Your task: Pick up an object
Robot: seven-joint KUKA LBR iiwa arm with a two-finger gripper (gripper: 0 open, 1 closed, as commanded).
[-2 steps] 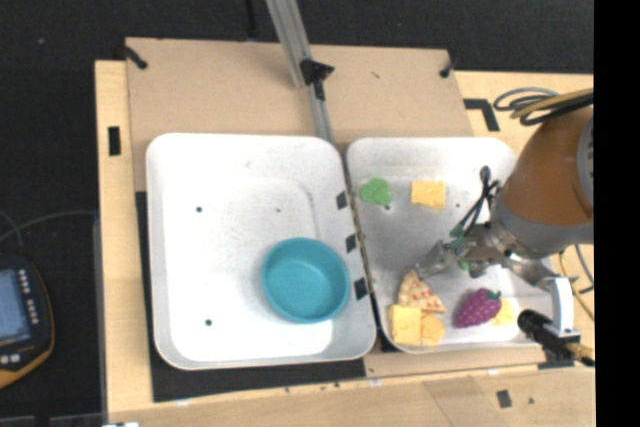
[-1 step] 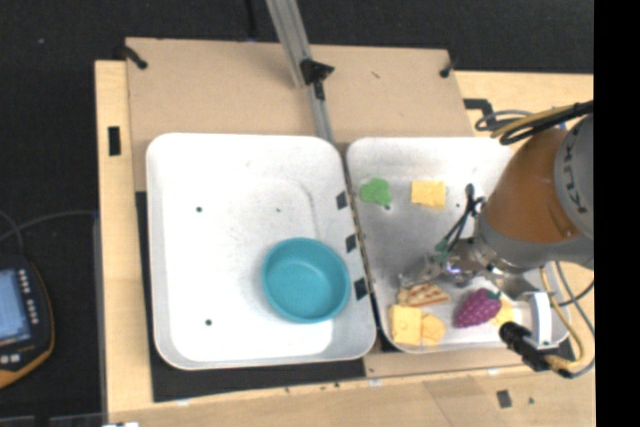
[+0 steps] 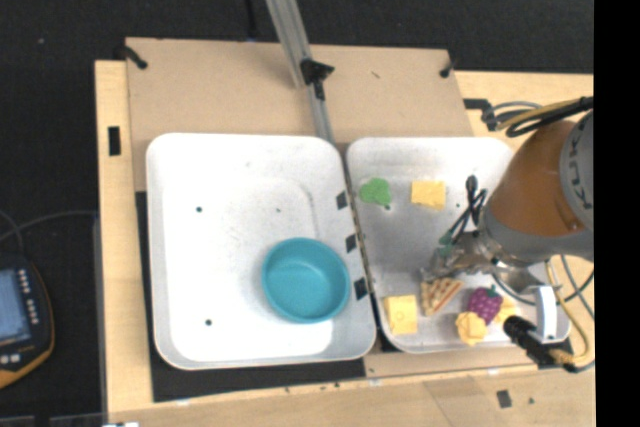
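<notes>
Where the right bin (image 3: 400,175) holds toys, jaws (image 3: 447,267) low, grip state unclear.

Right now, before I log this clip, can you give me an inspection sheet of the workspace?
Surface: wooden bench bearing the left bin and the right bin.
Job's things: right bin has a green piece, two yellow blocks, a striped wedge, purple grapes, a yellow lump.
Clutter: blue bowl in the left bin.
Gripper: gripper low over the wedge.
Cables: looped cables at right.
Surroundings: metal pole, handheld controller.
</notes>
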